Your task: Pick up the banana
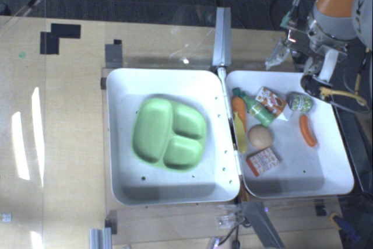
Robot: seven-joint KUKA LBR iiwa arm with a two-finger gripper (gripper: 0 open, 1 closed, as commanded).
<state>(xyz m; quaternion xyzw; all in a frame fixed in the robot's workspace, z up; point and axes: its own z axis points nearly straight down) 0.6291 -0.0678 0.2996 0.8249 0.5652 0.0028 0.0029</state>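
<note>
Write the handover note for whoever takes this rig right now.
Gripper: seen past the right bin's far rim, well away from the banana, no banana in it.
Banana: lies in the right bin along its left wall, below the carrot in the view.
Done: nothing yet, banana not lifted.
Left: reach the banana, grasp it, lift it.

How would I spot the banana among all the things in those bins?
Look at the right white bin, the one crowded with small items, and follow its left wall. The banana lies lengthwise against that wall, just below the orange carrot in the picture and left of the round beige item. It is the only slim yellow thing in the bin.
</note>
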